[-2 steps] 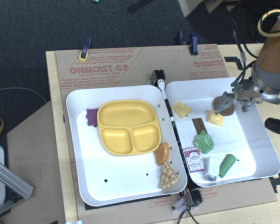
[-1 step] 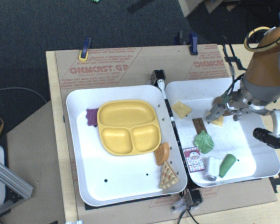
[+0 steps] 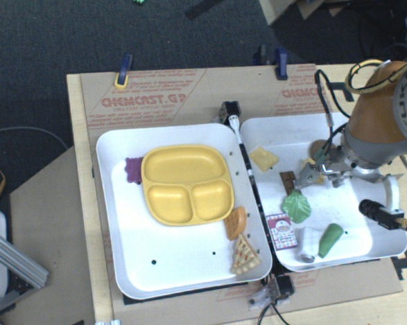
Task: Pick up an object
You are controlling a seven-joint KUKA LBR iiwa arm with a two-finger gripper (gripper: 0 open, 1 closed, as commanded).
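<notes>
My gripper (image 3: 313, 174) hangs low over the middle of the right bin (image 3: 356, 252), under the grey wrist and orange band (image 3: 377, 115). Just left of it lies a small brown block (image 3: 287, 181). A green leafy ball (image 3: 296, 207) sits below and left of the gripper. A pale yellow chunk (image 3: 263, 158) rests at the bin's upper left. A red and white packet (image 3: 282, 230), a small clear cup (image 3: 308, 245) and a green pepper-like piece (image 3: 330, 240) lie along the bin's front. I see nothing held in the gripper.
The left bin (image 3: 134, 267) holds a yellow divided plate (image 3: 187, 183), a purple piece (image 3: 133, 170) behind its left edge, an orange lump (image 3: 236, 222) and a waffle-patterned wedge (image 3: 245, 254). Black cable and a connector (image 3: 381, 214) hang off the arm at the right.
</notes>
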